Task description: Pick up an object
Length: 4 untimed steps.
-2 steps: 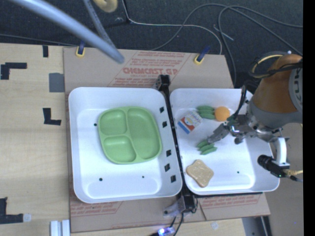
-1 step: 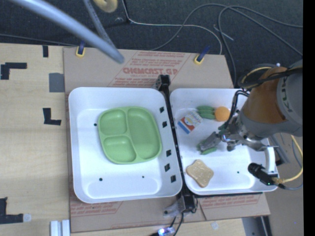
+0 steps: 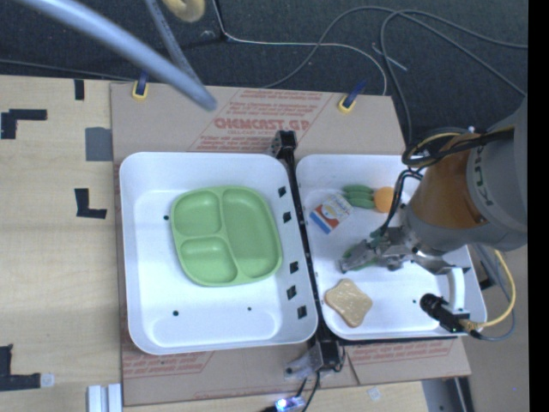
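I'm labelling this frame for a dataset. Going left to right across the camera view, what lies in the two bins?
Green divided plate → toast slice → small white packet → carrot toy → end effector reaching in from the right.

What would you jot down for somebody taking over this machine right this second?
Gripper: low inside the right bin, nothing visibly between its fingers; open or shut, cannot tell.
Right bin holds a toast-shaped piece near the front, a small red, white and blue packet, and a toy carrot at the back.
Left bin holds a green divided plate.
Done: nothing lifted yet.
Left: grasp one object and raise it.
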{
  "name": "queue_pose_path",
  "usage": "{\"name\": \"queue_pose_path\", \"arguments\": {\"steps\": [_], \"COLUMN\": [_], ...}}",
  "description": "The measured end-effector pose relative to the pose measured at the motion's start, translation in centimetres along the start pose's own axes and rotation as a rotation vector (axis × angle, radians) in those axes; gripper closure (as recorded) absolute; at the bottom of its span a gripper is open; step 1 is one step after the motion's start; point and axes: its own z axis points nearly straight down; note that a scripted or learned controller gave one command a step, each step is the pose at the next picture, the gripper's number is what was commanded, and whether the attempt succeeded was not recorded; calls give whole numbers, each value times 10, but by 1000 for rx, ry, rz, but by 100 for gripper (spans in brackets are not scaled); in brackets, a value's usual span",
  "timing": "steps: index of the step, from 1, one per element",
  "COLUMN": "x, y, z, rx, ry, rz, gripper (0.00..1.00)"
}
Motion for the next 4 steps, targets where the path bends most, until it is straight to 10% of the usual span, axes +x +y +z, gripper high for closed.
{"name": "queue_pose_path", "arguments": {"steps": [1, 4], "x": [0, 4], "y": [1, 1], "z": [-12, -161], "rx": [-3, -5], "ry": [-1, 1], "rz": [0, -1], "gripper": [100, 100]}}
